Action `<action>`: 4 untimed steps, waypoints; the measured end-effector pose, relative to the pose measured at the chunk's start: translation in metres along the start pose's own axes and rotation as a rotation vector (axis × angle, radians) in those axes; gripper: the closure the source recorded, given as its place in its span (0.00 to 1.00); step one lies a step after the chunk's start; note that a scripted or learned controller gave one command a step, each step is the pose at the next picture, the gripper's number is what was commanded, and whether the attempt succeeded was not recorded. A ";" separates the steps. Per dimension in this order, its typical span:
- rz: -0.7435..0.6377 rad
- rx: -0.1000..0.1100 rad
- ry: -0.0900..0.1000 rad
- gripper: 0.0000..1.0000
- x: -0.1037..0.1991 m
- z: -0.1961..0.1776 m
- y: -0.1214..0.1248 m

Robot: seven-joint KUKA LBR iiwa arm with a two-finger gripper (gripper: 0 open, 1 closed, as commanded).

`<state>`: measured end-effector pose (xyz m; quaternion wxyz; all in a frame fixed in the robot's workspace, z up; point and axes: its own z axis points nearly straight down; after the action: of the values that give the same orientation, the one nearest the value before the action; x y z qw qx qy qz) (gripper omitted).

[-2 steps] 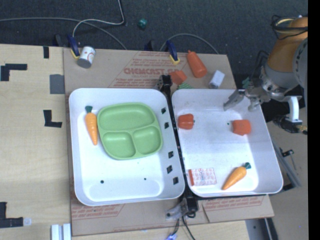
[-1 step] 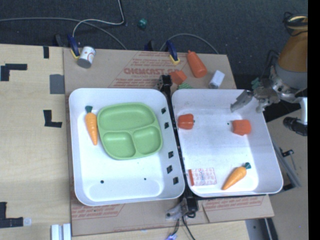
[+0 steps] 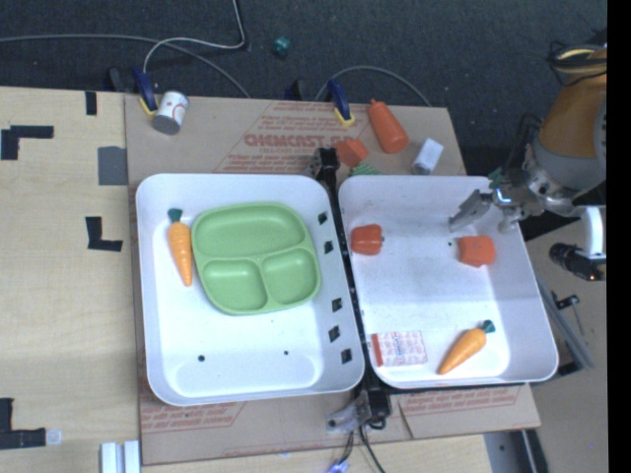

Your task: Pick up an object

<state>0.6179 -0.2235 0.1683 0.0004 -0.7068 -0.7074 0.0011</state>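
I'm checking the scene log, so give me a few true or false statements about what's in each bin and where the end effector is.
1. The green divided plate lies in the left bin. True.
2. Two toy carrots share the right bin. False: one carrot lies there; the other carrot is in the left bin beside the plate.
3. The end effector is above the right bin. True.
4. The end effector grips an orange-red block. False: the block lies on the bin floor below it.
5. A small printed card lies in the left bin. False: it is in the right bin.
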 end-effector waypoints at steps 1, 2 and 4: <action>-0.001 -0.004 -0.002 0.00 0.000 0.053 0.015; 0.000 -0.001 0.000 0.00 0.000 0.013 -0.022; -0.001 -0.006 -0.001 0.00 0.000 0.081 0.029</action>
<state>0.6465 -0.2235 0.0870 -0.0021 -0.7064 -0.7078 -0.0006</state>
